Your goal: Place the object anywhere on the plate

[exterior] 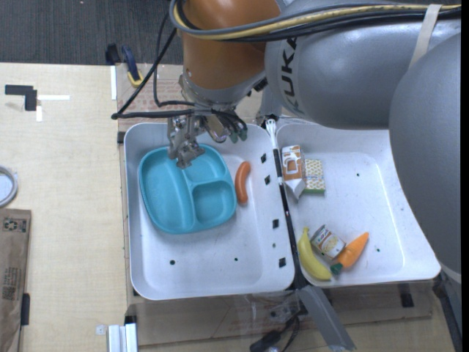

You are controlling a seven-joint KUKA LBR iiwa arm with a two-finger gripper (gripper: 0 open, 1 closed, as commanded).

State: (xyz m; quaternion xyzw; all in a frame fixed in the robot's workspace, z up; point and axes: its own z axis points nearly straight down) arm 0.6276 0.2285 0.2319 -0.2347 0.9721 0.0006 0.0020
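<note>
The big grey arm (352,57) is covering the far rim of the right-hand shallow white bin (388,218) and most of its right wall, and the picture's top and right edges are cutting the arm off. Its orange band (223,28) is hiding the far edge of the left-hand shallow white bin (146,270). The metal end effector (187,149) is overlapping the far rim of the blue plastic divided plate (176,196), its tips blurring together. The left edge is slicing a round silvery ring (6,187) and a brown cardboard sheet (13,259) on the pale wooden worktop (66,145). The yellow banana (311,259) and orange carrot (353,249) are partly hiding a small printed packet (327,242), whose print is staying unreadable.
</note>
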